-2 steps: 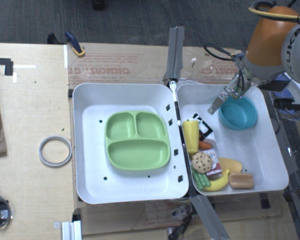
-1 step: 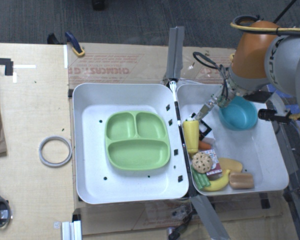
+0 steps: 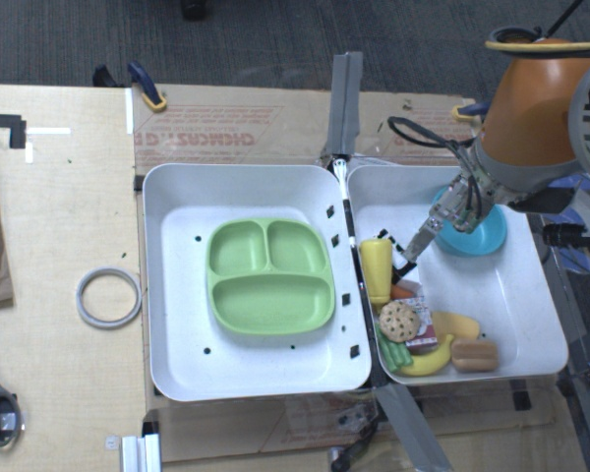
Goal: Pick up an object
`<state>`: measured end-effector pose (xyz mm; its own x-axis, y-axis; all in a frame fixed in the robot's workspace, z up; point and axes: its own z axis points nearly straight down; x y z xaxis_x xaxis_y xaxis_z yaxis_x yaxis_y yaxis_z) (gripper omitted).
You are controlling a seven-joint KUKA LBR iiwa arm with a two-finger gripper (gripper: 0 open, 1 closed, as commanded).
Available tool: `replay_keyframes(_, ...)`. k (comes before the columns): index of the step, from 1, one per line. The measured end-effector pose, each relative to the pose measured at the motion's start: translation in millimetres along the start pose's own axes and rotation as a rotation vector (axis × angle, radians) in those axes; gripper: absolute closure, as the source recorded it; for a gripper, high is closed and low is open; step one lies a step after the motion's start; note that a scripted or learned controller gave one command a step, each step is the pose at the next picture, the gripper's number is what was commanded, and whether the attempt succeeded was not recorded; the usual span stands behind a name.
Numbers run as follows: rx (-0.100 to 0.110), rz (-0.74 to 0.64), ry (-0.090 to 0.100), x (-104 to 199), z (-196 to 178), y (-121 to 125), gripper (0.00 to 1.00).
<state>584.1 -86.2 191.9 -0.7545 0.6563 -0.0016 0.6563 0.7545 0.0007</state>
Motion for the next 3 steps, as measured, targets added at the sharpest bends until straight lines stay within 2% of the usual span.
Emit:
replay_keyframes(1, -0.012, 0.273, -0.012, -48, 76, 13, 0.00)
replay_keyframes(2, -0.001, 0.319, -0.002, -75, 72, 16, 0.00)
replay_keyframes(3, 0.000, 0.231, -0.003, -118, 24, -20, 0.00)
